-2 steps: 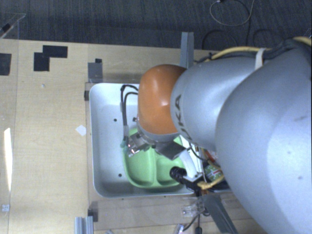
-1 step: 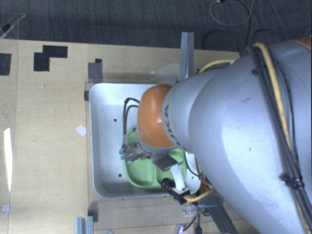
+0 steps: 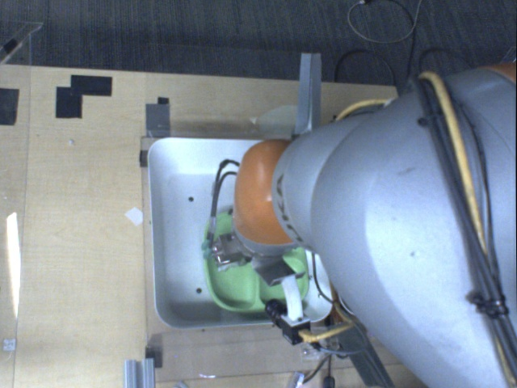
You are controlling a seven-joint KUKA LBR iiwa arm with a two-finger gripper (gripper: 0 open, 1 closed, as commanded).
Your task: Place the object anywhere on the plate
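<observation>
Smooth white bin [image 3: 174,217] on the wooden counter [image 3: 73,241] holds a glossy green plate [image 3: 230,289] at its five o'clock corner. The tool [image 3: 242,253] hangs over the plate, grip impossible to tell.

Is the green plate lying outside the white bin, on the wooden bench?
No. The green plate lies inside the white bin, under the arm's orange band.

The arm [image 3: 404,217] looks like smooth grey painted metal with a glossy orange band. The bin [image 3: 174,217] is smooth white plastic, the plate [image 3: 234,289] matt green, the bench [image 3: 73,257] pale wood.
</observation>
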